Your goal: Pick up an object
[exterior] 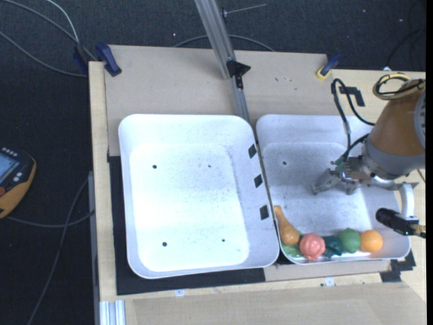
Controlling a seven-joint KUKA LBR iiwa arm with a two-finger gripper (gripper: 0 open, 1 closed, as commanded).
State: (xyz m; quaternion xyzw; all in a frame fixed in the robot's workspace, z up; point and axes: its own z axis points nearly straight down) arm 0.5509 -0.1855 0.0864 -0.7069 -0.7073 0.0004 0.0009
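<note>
The metal two-finger hand [327, 181] hangs over the bare middle of the right shallow white bin [298, 128], fingers spread wide, holding nothing. Along that bin's near wall lie an orange carrot-shaped toy [287, 229], pink ball [312, 245], green round toy [349, 240] and orange ball [371, 240].

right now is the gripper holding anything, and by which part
Nothing is held. The grey two-finger gripper hangs open over bare floor of the right white bin, apart from the row of small coloured toys along the near wall.
</note>
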